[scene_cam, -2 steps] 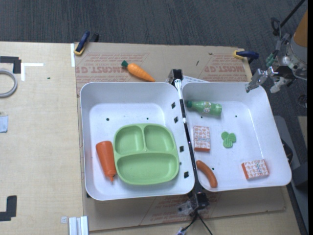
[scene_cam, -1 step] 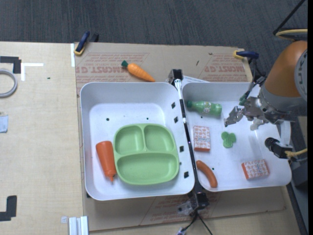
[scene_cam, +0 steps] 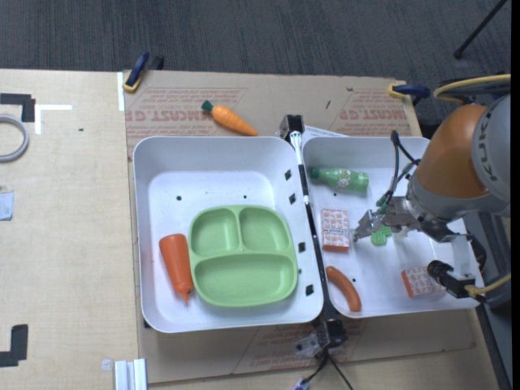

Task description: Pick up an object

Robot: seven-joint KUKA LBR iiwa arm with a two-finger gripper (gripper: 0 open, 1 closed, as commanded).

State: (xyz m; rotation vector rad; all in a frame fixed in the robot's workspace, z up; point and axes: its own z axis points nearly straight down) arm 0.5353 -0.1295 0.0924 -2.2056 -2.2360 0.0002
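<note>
Nearest the camera, in the right bin (scene_cam: 357, 309), a sausage (scene_cam: 344, 288) lies slantwise by the front left corner, and a small red-and-white packet (scene_cam: 417, 281) sits toward the front right. In the left bin (scene_cam: 154, 299), a green divided plate (scene_cam: 243, 255) fills the middle, with an orange carrot (scene_cam: 175, 265) lying just beside its left edge, pointed toward the front.

A little farther back in the right bin, a red-and-white carton (scene_cam: 335, 228) rests against the divider. Just to its right the end effector (scene_cam: 367, 227) hangs low over the bin floor, and a small green object (scene_cam: 380, 236) sits right at its tip. I cannot tell whether it is open or closed, nor whether that green piece is actually gripped. The grey arm (scene_cam: 455, 173) with its orange band comes in from the right above it.

Beyond that, a green bottle (scene_cam: 341, 179) lies on its side near the back of the right bin.

Farthest off, on the cardboard covering the surface (scene_cam: 49, 242) behind the left bin, a second carrot (scene_cam: 230, 118) with a green top lies at a slant.
</note>
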